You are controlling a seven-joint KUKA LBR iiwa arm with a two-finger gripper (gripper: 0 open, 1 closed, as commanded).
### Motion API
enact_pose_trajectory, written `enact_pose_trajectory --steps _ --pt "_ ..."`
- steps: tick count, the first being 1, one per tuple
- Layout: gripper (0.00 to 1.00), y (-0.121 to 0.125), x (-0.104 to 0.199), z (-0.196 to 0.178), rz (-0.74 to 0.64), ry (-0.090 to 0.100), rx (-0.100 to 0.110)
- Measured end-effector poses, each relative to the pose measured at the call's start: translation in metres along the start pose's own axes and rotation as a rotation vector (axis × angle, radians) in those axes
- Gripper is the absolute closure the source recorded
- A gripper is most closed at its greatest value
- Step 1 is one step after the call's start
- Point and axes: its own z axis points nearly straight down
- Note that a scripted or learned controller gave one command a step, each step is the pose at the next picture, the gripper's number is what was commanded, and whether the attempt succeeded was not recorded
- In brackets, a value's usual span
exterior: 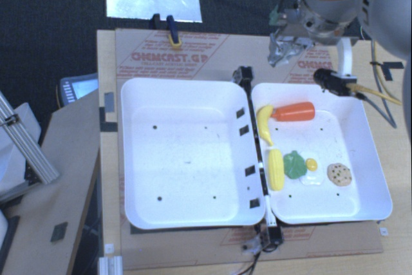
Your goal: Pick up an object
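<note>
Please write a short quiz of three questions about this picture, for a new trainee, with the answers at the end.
1. True or false: the carrot lies in the left bin.
2. Which thing lies nearest to the cookie? A) the banana B) the fried egg C) the corn cob
3. Fill in: the hand hangs above the bench, beyond the far edge of the ____ bin.

Key
1. False; it lies in the right bin, beside the banana.
2. B
3. right
</note>
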Motion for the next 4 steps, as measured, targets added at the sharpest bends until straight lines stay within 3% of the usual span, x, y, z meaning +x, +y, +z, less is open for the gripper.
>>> enact_pose_trajectory --steps 1,2,3,4 --pt "1.0 0.01 0.066 0.007 0.0 0.0 0.01" --pt "1.0 -0.039 0.133 -0.059 -0.003 0.003 0.008" --pt "1.0 -0.023 0.208 -0.144 -0.002 0.005 0.002" --pt "1.0 0.015 0.22 -0.216 0.003 0.001 0.002"
